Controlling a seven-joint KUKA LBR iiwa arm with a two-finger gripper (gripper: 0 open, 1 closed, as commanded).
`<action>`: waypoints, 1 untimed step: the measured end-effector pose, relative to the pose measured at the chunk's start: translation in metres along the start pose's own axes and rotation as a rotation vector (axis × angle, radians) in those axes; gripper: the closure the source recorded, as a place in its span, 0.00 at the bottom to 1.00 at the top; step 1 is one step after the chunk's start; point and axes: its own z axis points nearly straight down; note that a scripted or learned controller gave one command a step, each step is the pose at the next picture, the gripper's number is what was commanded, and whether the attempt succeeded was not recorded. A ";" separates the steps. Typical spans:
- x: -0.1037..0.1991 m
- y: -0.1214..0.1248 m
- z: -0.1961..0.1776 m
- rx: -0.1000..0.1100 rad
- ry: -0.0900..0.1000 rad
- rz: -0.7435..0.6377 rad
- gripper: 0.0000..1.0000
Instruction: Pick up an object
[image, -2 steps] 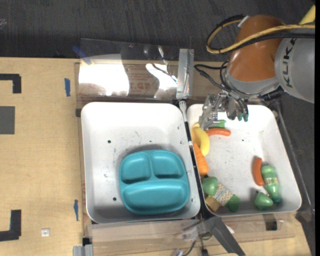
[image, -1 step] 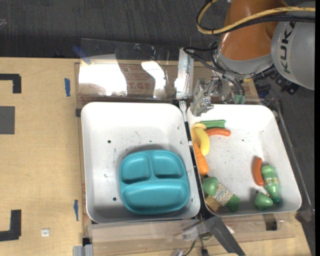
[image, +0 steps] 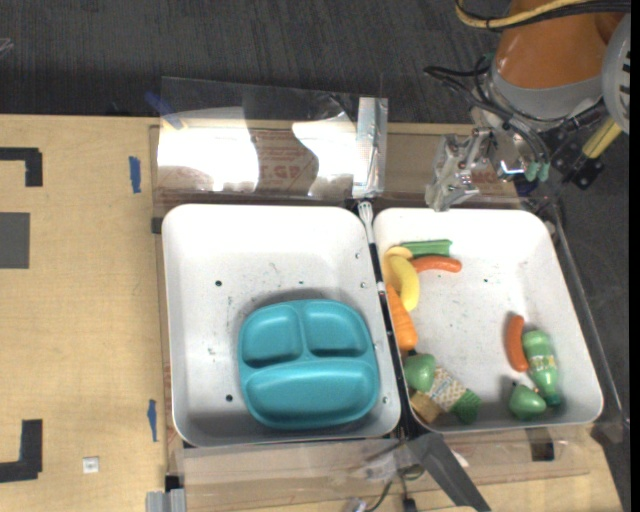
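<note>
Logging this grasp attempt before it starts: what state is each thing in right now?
gripper: above the right bin's back rim, holding nothing.
teal tray: lying flat in the left bin, compartments up.
banana: lying against the right bin's left wall.
carrot: lying along the same wall.
orange sausage: lying by the right wall.

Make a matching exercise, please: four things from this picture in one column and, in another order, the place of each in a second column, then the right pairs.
Things:
1. teal divided tray
2. yellow banana
3. gripper
4. green bottle

Places:
A. at the right bin's left wall, upper part
B. above the right bin's far rim
C. in the left bin, toward its near side
D. by the right bin's right wall, near corner

Pairs: 1-C, 2-A, 3-B, 4-D
</note>
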 end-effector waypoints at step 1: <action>0.095 0.033 0.044 -0.004 0.010 0.018 1.00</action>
